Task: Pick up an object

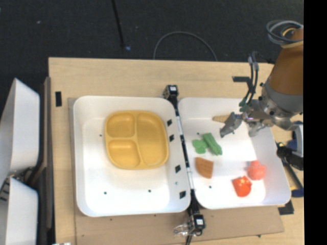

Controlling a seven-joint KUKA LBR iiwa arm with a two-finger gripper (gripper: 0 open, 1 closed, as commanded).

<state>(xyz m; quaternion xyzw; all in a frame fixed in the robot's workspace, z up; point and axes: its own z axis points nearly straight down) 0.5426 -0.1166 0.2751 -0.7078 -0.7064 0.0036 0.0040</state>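
A pale wooden desk (127, 75) fills the middle of the view, its grain running left to right. Beyond its far edge lies a dark, speckled floor (61, 19), almost black. A thin dark cable (116, 17) crosses that floor at a slant, and a thin wire loop (185, 36) arches just behind the desk. At the left stand 2 white box-like shapes (20, 131). The light is even and soft.

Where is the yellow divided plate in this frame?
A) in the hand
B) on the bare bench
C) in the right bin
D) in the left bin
D: the yellow divided plate lies flat in the left bin, across the divider from the green toy.
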